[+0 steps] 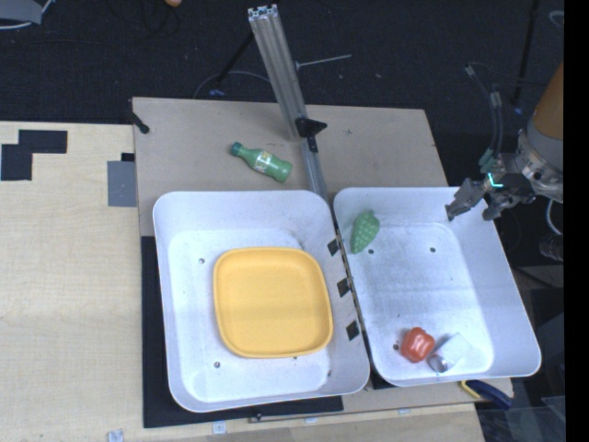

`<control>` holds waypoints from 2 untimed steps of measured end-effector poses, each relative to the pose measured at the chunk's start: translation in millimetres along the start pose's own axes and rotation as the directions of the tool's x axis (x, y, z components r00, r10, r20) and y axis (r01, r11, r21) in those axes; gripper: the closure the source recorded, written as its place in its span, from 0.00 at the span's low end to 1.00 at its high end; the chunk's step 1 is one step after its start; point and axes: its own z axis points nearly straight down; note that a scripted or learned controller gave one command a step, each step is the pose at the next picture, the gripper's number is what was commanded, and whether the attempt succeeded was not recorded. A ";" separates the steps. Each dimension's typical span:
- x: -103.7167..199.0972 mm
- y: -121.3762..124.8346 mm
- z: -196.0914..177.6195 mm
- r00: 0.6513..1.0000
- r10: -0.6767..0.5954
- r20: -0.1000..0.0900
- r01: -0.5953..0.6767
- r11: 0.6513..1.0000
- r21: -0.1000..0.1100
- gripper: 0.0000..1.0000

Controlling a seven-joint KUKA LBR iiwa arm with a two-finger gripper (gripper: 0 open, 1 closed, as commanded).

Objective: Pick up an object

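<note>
Hovering: gripper (479, 203) at the right bin's (479, 316) upper right corner, above the rim
Jaws: 2 dark fingers spread apart, nothing between them
Right bin: green leaf-shaped object (364, 231) near its upper left corner; red object (417, 344) near the front edge, just beside a small clear-and-grey item (444, 355)
Left bin (179, 274): yellow plate (272, 301) lying flat in the middle
Bench (386, 145): green bottle (261, 161) on its side behind the left bin
Metal rail (285, 72): slanting down toward the gap between the 2 bins

Around the red object (416, 343) my way lies open above and left; a clear item (448, 353) crowds its right.
</note>
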 end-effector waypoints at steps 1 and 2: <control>0.0 0.0 0.0 1.000 0.000 0.000 0.000 1.000 0.000 0.00; 1.4 3.2 42.9 1.000 -0.001 -0.001 0.001 1.000 0.003 0.00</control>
